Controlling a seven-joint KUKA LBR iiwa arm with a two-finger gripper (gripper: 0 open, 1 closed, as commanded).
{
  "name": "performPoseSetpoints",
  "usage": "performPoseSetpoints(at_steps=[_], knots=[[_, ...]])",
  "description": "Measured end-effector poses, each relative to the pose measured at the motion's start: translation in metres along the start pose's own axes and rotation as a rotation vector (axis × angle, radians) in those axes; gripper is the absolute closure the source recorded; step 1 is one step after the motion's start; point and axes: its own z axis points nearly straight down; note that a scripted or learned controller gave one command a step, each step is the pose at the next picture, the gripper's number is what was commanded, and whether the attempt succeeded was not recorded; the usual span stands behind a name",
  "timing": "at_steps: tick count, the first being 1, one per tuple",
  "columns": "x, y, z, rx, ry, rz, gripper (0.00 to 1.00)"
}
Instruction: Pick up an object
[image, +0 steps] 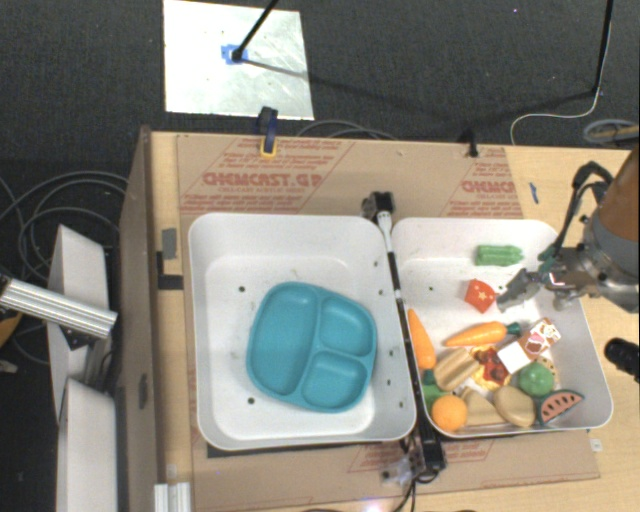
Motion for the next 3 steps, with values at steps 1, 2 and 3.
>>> performPoseSetpoints(at_steps=[1, 2, 3], knots=[[0.007, 0.067, 0.119, 0.005, 0.002, -0.004, 0.0], [0.0, 0.064, 0.167, 0.004, 0.001, 0.002, 0.0], [-0.057, 0.065, 0.164, -0.003, -0.004, 0.005, 0.0]])
